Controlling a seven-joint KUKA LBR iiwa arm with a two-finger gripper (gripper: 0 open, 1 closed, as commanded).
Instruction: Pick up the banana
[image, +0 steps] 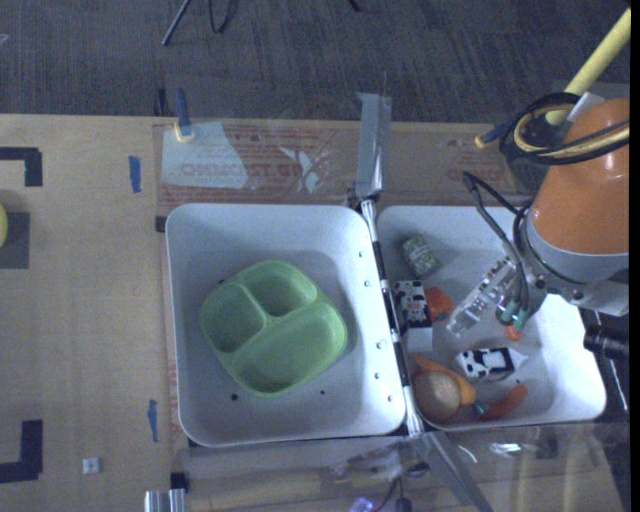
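A yellow-orange curved piece (446, 368), which may be the banana, lies at the front of the right bin (560, 405) against a tan round thing (438, 394). My gripper (478, 302) hangs low over the middle of that bin, a little behind and to the right of the curved piece. Its metal end points left toward the bin's divider. A black-and-white toy cow (488, 363) lies between the gripper and the front wall. Nothing can be made out in the gripper's grasp.
The left bin (200, 240) holds a green divided plate (275, 325). In the right bin there are also a greenish can (421, 255), a black-and-white toy (411, 302), a small orange piece (439, 300) and a red-orange vegetable (503, 400). Cables trail from the arm at the right.
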